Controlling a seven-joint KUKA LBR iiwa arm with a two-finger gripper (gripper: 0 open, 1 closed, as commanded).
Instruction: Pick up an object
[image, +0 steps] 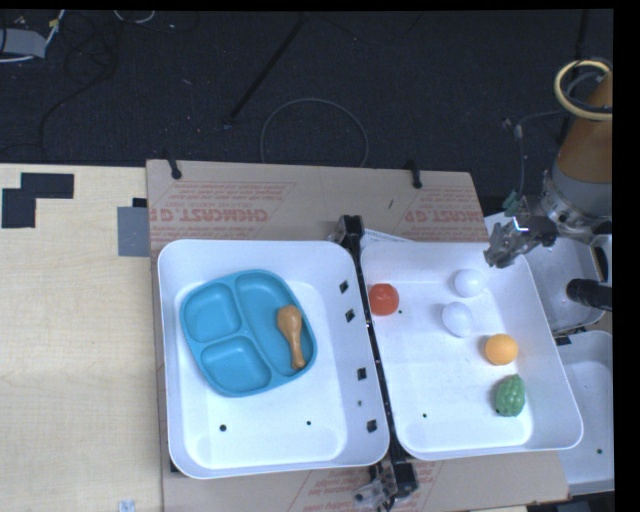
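Two shallow white bins side by side on a cardboard-covered bench (300, 200), meeting along a dark central divider (362, 340). In the left bin (250, 440), a blue three-compartment tray (225, 330) sitting toward the upper left, with a tan toy drumstick (293, 334) lying in the long right-hand compartment, close to the tray's right rim; wide bare floor below and to the right of the tray. In the right bin (430, 420), five small items: a red tomato-like ball (384, 298) hard by the divider at the left wall, well apart from the rest; two white balls (467, 283) (457, 319) near each other in the upper middle; an orange ball (501, 349) further right; a green knobbly fruit (510, 396) just below it, close to the right rim. Plenty of open floor across the lower left and centre of that bin. Grey arm with its orange band (585, 150) at the far right, gripper (508, 243) hovering over the bin's upper right corner, just up and right of the upper white ball, touching nothing, nothing seen between the fingers; whether spread or closed, cannot tell.
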